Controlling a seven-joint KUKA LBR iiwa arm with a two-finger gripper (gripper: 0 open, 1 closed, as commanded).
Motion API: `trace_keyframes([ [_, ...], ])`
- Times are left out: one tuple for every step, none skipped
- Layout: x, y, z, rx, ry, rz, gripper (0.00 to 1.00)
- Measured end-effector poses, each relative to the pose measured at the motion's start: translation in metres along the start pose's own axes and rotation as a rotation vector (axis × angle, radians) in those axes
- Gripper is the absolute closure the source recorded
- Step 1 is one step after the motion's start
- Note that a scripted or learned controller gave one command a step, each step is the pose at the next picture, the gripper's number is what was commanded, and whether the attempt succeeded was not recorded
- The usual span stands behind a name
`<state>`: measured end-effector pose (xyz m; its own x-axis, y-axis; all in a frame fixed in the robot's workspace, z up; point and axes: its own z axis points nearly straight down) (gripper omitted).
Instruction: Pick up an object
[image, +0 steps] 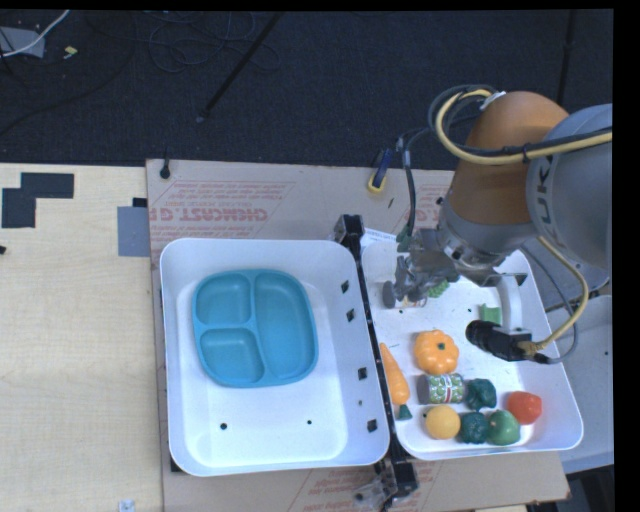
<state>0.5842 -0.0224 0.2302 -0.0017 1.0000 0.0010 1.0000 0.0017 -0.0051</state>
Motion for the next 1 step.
trace_keyframes([
  [-0.0073,-0.0101,0.0116,0.001,-0.001,0.002,1.00],
])
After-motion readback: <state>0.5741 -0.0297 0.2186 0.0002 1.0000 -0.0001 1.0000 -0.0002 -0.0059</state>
